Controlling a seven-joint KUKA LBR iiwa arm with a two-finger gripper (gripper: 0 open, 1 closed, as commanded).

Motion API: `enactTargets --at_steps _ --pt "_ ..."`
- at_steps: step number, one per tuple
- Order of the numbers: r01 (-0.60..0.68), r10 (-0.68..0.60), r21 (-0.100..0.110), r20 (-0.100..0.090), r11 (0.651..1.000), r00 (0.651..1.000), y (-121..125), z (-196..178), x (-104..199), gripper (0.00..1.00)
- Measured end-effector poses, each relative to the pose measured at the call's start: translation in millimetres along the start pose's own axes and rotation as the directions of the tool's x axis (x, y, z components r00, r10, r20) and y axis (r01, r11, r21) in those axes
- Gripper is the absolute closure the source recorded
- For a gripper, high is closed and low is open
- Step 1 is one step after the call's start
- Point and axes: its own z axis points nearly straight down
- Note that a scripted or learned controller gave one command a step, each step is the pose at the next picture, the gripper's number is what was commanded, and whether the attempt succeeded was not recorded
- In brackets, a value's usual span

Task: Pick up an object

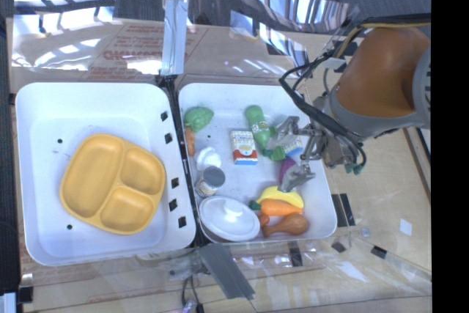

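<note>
divided plate (111,182): yellow
bins (44,106): white
carrot (278,208): orange
banana (278,196): yellow
lidded bowl (229,218): white
small carton (244,146): red and white
arm band (381,73): orange

The grey arm (381,77) enters from the right edge of the frame, its orange band filling the upper right. Black cables loop along its upper left side. The wrist points left and slightly down toward the frame's centre right. The gripper (293,150) sits there with its two metal fingers (287,127) spread apart, one above the other.
</note>
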Motion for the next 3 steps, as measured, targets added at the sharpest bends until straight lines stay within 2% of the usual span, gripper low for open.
enactTargets --at_steps 1,2,3 --pt "-0.004 0.004 -0.004 -0.008 1.000 1.000 -11.0 94.8 -29.9 0.00" --pt "-0.246 0.246 0.002 -0.001 0.969 0.969 50.2 145.2 -57.9 0.00" --pt "-0.237 0.237 0.001 0.000 0.972 0.972 52.5 134.6 -59.2 1.00"
